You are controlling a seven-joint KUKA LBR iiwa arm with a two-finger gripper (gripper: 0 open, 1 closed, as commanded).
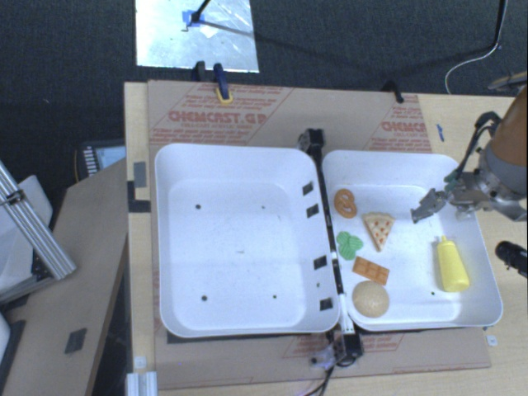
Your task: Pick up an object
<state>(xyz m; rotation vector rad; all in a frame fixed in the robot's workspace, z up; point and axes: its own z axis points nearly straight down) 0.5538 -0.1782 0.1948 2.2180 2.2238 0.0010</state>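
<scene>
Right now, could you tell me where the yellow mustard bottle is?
The yellow mustard bottle lies in the right bin, near its right wall, below the gripper and to the right of the pizza slice.

A grey robot arm (505,167) with a rounded metal body, topped by an orange band (520,106) at its upper edge. Thin black cables (477,143) loop along its side. At its end sits a dark grey two-finger metal gripper (422,209), made of angular, blocky parts with slim pointed fingers.
</scene>
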